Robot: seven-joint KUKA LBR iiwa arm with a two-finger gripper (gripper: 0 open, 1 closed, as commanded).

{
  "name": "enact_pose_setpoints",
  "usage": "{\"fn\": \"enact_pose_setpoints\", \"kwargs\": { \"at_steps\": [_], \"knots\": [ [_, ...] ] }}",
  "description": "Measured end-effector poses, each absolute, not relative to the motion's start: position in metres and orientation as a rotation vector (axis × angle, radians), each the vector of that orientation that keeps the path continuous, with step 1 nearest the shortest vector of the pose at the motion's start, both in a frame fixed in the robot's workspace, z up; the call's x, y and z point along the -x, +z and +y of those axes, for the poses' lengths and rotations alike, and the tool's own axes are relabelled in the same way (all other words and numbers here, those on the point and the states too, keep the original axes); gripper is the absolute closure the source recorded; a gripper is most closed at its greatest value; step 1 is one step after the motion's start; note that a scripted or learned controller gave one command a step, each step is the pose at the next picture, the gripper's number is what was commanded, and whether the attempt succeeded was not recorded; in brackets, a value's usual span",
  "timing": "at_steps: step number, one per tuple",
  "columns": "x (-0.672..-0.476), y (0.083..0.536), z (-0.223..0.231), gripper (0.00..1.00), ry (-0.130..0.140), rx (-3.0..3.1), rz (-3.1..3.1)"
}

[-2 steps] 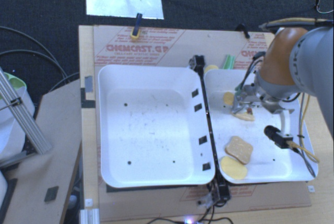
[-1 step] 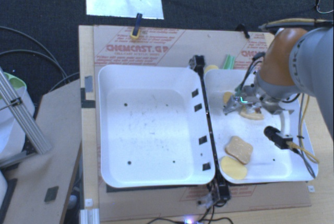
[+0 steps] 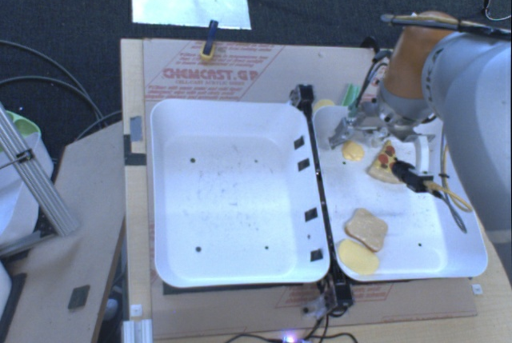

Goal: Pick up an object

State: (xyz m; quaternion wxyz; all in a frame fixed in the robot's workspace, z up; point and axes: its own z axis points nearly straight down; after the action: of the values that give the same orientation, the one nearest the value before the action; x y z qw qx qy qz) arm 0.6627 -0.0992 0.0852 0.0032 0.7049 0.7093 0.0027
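In the right bin (image 3: 456,253), my gripper (image 3: 342,135) hangs low over the far left corner, beside a small yellow piece (image 3: 352,150). It touches or nearly touches that piece, and I see nothing held. A pizza slice (image 3: 385,165) lies just right of the yellow piece. Nearer the front, a slice of toast (image 3: 367,229) rests beside a yellow disc (image 3: 358,257). Another yellow thing (image 3: 324,105) and a green thing (image 3: 350,93) sit at the bin's far rim, partly hidden by the wrist.
The left bin (image 3: 232,197) adjoins the right one along a divider with black clips (image 3: 308,165). Both stand on a brown board (image 3: 216,73), which bears a small blue and yellow tool (image 3: 210,41). The arm's grey bulk covers the right bin's far right side.
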Motion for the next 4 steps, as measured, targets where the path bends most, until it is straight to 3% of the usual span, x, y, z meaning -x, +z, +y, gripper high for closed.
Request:
{"fn": "enact_pose_setpoints", "kwargs": {
  "at_steps": [1, 2, 3, 4],
  "knots": [
    [-0.669, 0.086, -0.157, 0.0, 0.003, -2.219, 2.217],
    [-0.67, 0.085, -0.13, 0.0, 0.003, -2.213, 2.225],
    [-0.57, 0.087, -0.166, 0.0, 0.003, -2.222, 2.214],
    [-0.491, 0.087, -0.21, 0.0, 0.003, -2.22, 2.211]
  ]
}}
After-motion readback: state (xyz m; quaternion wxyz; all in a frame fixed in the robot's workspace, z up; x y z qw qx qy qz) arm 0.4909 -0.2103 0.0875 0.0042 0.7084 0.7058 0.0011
